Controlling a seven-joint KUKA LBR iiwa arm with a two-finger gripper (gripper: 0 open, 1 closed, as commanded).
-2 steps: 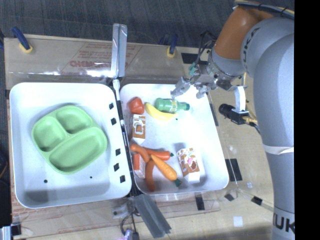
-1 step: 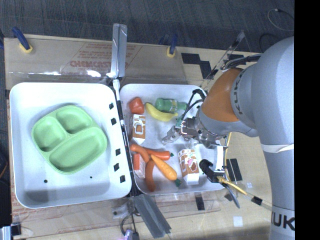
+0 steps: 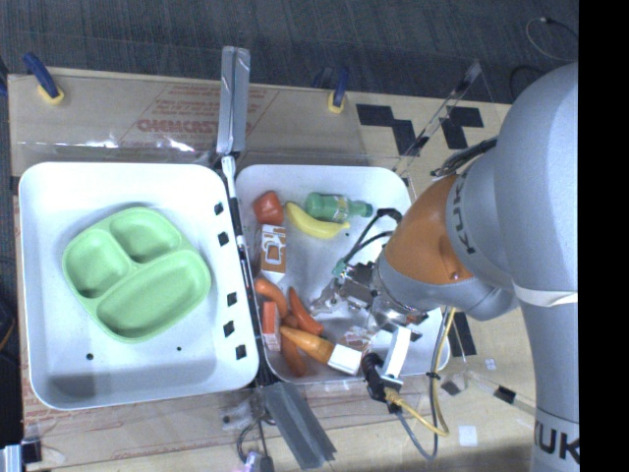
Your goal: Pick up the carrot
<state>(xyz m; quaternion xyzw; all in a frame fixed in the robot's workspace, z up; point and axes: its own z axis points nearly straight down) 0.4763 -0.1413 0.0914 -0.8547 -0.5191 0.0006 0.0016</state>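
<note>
The carrot [image 3: 303,341] is an orange cone lying near the front edge of the right bin [image 3: 393,177], with its tip pointing left. A white block [image 3: 345,359] sits against its thick end. My gripper [image 3: 346,301] hangs low over the bin's front half, just up and right of the carrot, under the orange wrist band. Nothing visible is lifted off the bin floor.
Crowded beside the carrot are a red chili-like piece [image 3: 305,318] and other orange pieces [image 3: 270,295]. Farther back lie a small carton [image 3: 274,249], a red vegetable [image 3: 267,206], a banana [image 3: 316,224] and a green bottle [image 3: 334,206]. The left bin holds a green divided plate [image 3: 138,268].
</note>
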